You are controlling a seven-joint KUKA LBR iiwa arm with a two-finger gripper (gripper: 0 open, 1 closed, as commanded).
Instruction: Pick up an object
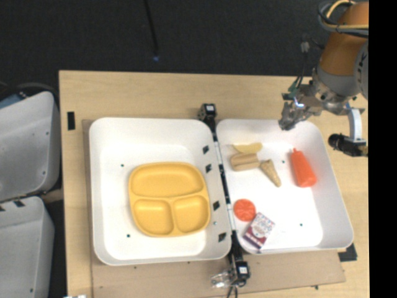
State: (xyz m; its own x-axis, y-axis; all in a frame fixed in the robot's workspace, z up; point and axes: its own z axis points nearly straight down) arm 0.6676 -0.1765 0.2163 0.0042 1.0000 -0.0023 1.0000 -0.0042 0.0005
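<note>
The end effector [289,121] is being held over the far edge of the right bin [332,225], near its far right corner. Whether it is released or clenched cannot be told from this slanted view, and nothing is seen gripped in it.

Nearest to it, the orange carrot-shaped toy [303,168] is lying along the bin's right side, apart from everything else. It is judged to be light, rigid plastic with a smooth, rounded skin that may be slippery; it would best be taken across its thick middle, with the jaws closing over the narrow width. Toward the bin's middle, three small pieces are lying close together — a pale yellow wedge [247,148], a tan sausage-shaped piece [244,161] and a tan cone [270,172]. These are judged light and stiff, though their crowding is leaving little room for a clean approach. At the near left corner a red disc [244,209] is lying flat, hard to take by its low rim, and a small printed packet [258,230] is lying just beside it, probably soft and crinkly.

The left bin [102,228] is carrying a yellow divided tray [169,198], broad and shallow, probably too wide for the jaws. Both bins are sitting side by side on the wooden surface [74,92] — their low walls are leaving open room above.
</note>
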